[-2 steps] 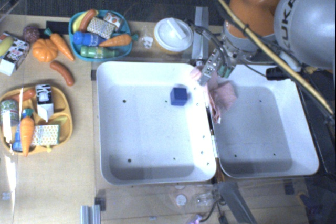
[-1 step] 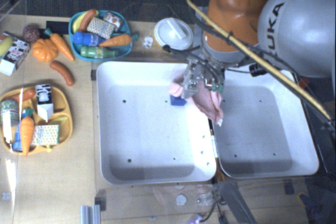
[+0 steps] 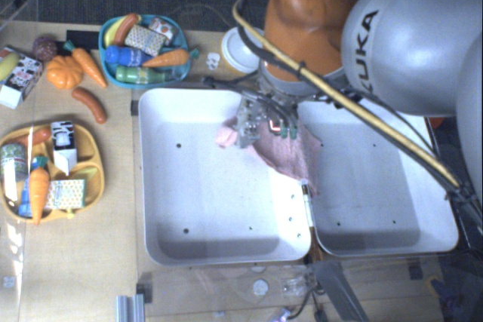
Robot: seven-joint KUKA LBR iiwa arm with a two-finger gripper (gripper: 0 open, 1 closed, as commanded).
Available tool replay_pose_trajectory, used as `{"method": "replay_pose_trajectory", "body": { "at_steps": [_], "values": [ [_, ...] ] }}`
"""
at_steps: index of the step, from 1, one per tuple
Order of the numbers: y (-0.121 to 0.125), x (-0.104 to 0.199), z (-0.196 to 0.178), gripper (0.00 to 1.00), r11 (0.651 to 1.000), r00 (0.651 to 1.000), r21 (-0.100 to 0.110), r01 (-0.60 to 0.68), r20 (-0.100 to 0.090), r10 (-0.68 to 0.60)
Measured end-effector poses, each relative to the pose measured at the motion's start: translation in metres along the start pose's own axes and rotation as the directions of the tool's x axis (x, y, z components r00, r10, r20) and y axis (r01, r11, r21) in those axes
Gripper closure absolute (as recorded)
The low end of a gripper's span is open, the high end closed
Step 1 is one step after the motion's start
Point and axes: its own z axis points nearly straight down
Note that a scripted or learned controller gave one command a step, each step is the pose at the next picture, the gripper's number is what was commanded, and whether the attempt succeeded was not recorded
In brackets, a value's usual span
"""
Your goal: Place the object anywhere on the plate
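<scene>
My gripper (image 3: 258, 126) hangs over the back right corner of the left bin (image 3: 189, 230), under the orange wrist band. A pink, flat, cloth-like thing (image 3: 285, 154) spreads from just below the gripper down to the right, reaching the wall between the two bins. A small lighter pink piece (image 3: 226, 137) pokes out to the gripper's left on the bin floor. The gripper's body hides where it meets the pink thing, so I cannot tell whether anything is held.
The right bin (image 3: 377, 230) lies under the arm. On the bench at the left are a blue bowl (image 3: 143, 49) of toy food, a yellow tray (image 3: 53, 170) of toys, a toy pumpkin (image 3: 62, 72) and a sausage (image 3: 90, 105). A white cup (image 3: 235, 50) stands behind the bins.
</scene>
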Motion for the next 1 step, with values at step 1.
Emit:
{"method": "replay_pose_trajectory", "body": {
  "at_steps": [1],
  "values": [
    [0.0,-0.0001,-0.0003,0.0,1.0,1.0,-0.001,0.0,0.0,0.0]
  ]
}}
